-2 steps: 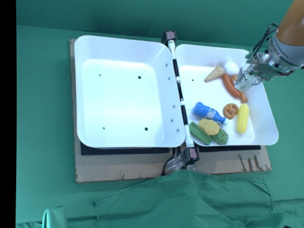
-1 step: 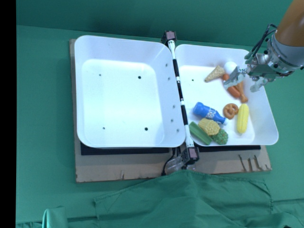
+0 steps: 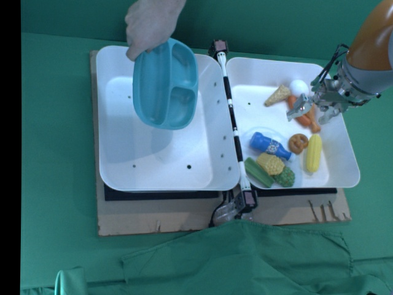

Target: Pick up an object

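Gripper (image 3: 312,106) hovering low in the right bin (image 3: 344,165), at the end of my grey arm with its orange band, reaching in from the right; whether it is spread or closed I cannot tell from this angle, and nothing can be seen held in it. Directly beneath and just below it in the view lies an orange toy carrot (image 3: 305,117), its long axis running diagonally from the upper left toward the lower right, partly hidden by my own hardware. A white egg-like ball (image 3: 298,87) sits just up and left of me, with a cone-shaped toy (image 3: 277,94) farther left. Below me lie a pretzel (image 3: 298,142) and a yellow corn cob (image 3: 314,153); farther down and left are a blue bottle (image 3: 269,144), a second yellow piece and green vegetables. The carrot looks the nearest candidate, so I judge the coming move a short descent squared across its diagonal. Over the left bin (image 3: 123,165), well apart from me, a person's hand (image 3: 150,17) holds a blue divided plate (image 3: 166,83).
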